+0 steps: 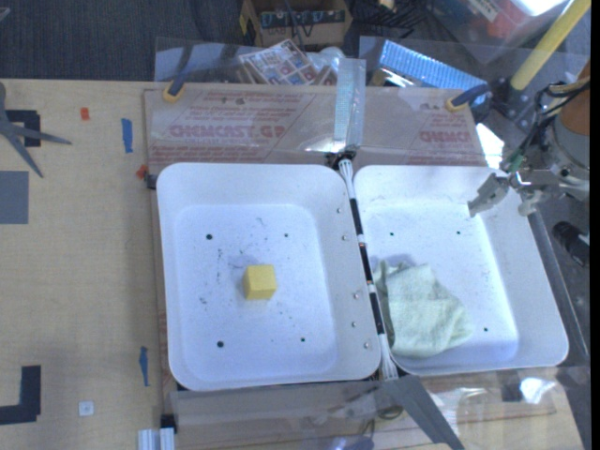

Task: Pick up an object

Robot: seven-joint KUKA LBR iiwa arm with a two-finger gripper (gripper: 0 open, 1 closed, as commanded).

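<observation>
A small yellow cube (261, 281) rests near the middle of the left bin (187, 195). A crumpled pale cloth (422, 309) lies in the near left part of the right bin (525, 336). My gripper (504, 202) hangs over the far right corner of the right bin, well above and behind the cloth. Its two fingers stand apart, open, with nothing between them. The arm's wrist (562, 153) reaches in from the right edge.
A divider ridge (361, 251) separates the two bins. Clear plastic sheets (281, 120) with red print lie behind the bins. A yellow rod (553, 36) and clutter sit at the back right. Wooden bench top (75, 251) stretches to the left.
</observation>
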